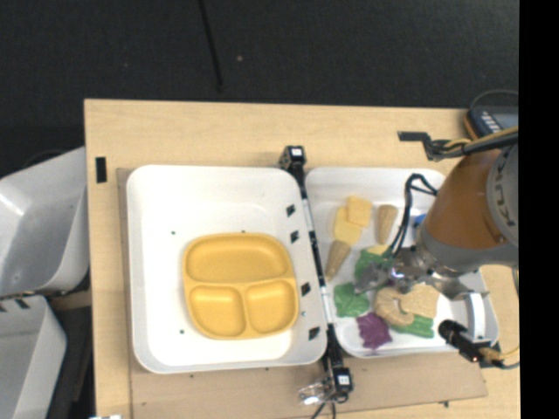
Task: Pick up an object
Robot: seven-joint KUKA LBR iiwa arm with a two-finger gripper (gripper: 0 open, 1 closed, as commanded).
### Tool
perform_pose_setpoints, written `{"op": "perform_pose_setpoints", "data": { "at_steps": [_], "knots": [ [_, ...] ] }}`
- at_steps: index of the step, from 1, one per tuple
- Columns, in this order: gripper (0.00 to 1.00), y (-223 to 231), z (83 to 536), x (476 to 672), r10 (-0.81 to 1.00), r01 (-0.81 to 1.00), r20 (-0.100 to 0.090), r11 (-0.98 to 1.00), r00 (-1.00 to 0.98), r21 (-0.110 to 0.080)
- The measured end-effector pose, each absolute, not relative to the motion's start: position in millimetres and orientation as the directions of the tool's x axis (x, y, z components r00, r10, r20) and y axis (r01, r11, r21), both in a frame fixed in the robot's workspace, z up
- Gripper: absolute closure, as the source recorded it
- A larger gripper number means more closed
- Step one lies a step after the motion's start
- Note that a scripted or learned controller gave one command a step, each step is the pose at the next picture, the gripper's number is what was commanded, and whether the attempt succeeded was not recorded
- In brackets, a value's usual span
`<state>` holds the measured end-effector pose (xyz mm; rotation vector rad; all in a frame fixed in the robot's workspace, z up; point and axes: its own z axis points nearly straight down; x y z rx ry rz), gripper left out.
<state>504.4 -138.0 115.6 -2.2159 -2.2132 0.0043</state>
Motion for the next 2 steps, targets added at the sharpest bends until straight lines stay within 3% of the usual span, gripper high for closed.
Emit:
{"op": "perform_pose_setpoints", "data": {
  "at_steps": [1, 2],
  "knots": [
    [1.00, -143.1, 128.5, 509.5, 1.000, 1.000, 0.000, -0.012, 0.012, 0.003],
    [1.00, -46.1, 232.2, 510.3, 1.000, 1.000, 0.001, 0.008, -0.008, 0.007]
  ]
}}
